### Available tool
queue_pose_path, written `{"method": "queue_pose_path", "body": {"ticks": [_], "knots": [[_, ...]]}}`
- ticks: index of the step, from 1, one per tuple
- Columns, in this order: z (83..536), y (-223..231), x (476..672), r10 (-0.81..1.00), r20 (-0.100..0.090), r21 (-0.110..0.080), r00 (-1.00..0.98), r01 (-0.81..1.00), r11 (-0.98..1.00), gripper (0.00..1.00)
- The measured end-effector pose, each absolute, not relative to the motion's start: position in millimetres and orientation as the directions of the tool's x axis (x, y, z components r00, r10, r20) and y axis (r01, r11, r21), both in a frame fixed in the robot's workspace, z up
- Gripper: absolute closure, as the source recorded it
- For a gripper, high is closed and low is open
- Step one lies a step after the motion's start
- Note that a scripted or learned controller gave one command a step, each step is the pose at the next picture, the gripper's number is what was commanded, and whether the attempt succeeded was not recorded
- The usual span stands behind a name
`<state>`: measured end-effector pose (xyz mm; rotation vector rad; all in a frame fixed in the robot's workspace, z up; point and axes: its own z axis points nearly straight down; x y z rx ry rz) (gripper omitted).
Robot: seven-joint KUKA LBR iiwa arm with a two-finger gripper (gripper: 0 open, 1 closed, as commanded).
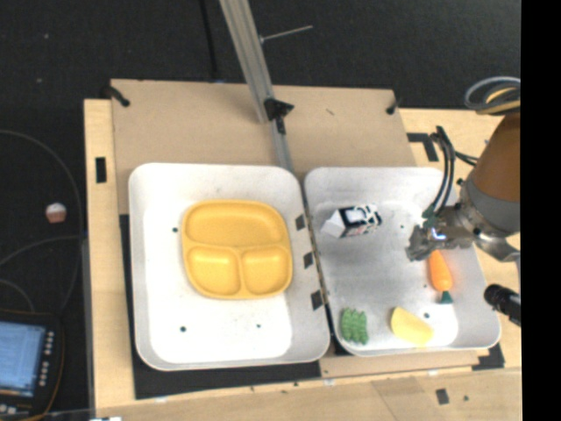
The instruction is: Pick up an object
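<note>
The orange carrot (440, 272) is lying in the right bin (377, 182) near its right wall, touching or just below the gripper (427, 242); you cannot tell whether its jaws are parted or closed. You are also seeing a black-and-white carton (352, 220), its print unreadable, a green piece (353, 324), a yellow piece (410, 325), and a yellow divided plate (237, 247) sitting in the left bin (158, 323).

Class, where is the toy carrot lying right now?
In the camera view, the carrot lies in the right bin, near its right edge, just below the pincer and above the yellow piece.
</note>
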<state>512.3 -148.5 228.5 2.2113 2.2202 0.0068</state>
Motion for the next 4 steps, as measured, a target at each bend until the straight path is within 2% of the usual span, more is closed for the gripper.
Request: {"method": "queue_pose_path", "body": {"ticks": [1,2,4], "knots": [[277,-150,514.3,1.0,-0.003,0.008,-0.004,1.0,0.004,1.0],[262,-99,527.5,1.0,0.0,0.0,-0.006,1.0,0.006,1.0],[257,-17,548.2,1.0,0.0,0.002,-0.006,1.0,0.006,1.0]]}}
